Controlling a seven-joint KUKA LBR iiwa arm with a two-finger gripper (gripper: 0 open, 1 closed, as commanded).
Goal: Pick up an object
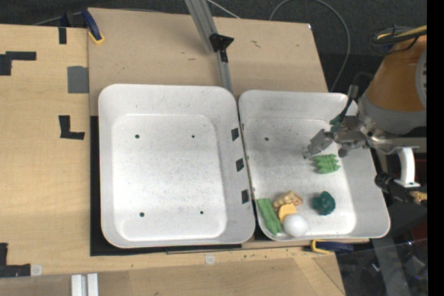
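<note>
The light green, ridged, leafy-looking plastic piece (325,163) lies in the right shallow white bin (277,114), just below the grey gripper (318,146); whether the gripper is released or clenched cannot be told.

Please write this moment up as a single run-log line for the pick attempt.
arm: over right bin | end effector: just above light green object | grasp: unconfirmed | others: dark green object, white ball
</note>
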